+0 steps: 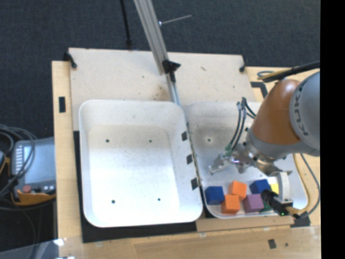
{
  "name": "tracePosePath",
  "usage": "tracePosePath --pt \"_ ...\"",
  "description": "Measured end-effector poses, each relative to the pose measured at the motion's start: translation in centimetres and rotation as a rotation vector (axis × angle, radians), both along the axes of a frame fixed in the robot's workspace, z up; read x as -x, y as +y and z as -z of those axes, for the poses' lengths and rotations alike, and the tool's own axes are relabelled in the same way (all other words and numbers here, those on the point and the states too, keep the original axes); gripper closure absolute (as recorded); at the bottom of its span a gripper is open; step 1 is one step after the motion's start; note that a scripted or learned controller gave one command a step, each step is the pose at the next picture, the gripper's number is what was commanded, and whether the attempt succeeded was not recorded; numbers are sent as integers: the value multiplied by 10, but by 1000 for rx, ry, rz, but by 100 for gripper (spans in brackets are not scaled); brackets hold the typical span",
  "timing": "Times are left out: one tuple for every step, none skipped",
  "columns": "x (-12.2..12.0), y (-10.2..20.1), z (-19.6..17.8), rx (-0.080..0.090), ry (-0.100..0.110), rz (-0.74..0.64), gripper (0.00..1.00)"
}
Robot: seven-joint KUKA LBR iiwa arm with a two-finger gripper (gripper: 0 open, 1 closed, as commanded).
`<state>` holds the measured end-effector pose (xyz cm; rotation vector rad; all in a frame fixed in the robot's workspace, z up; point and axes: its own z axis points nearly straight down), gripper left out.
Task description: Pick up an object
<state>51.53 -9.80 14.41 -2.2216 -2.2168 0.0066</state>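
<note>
The gripper (220, 165) hangs over the middle of the right bin (207, 124), its metal fingers pointing toward the bin's left wall. They look slightly apart with nothing between them, though they are small and partly blurred. Behind it the grey arm (307, 117) with its orange band (275, 112) comes in over the bin's right side, and thin cables (239, 124) run down to the wrist.

The blocks sit bunched along the near edge of the right bin, below the gripper and apart from it. A blue block (214, 194) lies farthest left, an orange block (231, 203) just right of it, a second orange block (239, 188) just behind that, a purple block (253, 203) further right, and a second blue block (260, 186) beside a yellow piece (274, 188) near the arm.

The left bin (135, 161) touches the right one along their shared wall. An aluminium post (153, 31) rises from the far edge of the bench (108, 69).
</note>
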Motion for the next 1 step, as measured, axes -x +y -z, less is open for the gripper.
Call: tracePosePath --pt "-1 -2 47 1 -8 0 0"
